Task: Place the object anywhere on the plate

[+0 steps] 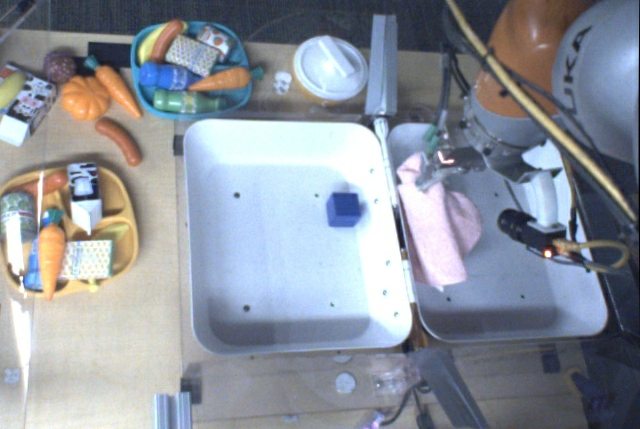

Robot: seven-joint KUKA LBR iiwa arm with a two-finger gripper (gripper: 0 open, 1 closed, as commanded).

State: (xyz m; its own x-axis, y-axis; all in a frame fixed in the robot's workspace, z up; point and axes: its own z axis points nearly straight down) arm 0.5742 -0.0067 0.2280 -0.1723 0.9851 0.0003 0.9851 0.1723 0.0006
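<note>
Pink cloth [440, 235] lies crumpled at the left side of the right bin [560, 312], its upper end right under the gripper [437, 160]. The jaws touch that upper corner, but whether they are open or closed on it cannot be told. A blue cube [344, 209] sits alone in the left bin [250, 317]. White plate [331, 67] rests on the tabletop [120, 347] beyond the bins, beside bowls of toy food.

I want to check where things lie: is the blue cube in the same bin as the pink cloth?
No, the blue cube lies alone in the left bin, while the pink cloth lies in the right bin.
</note>
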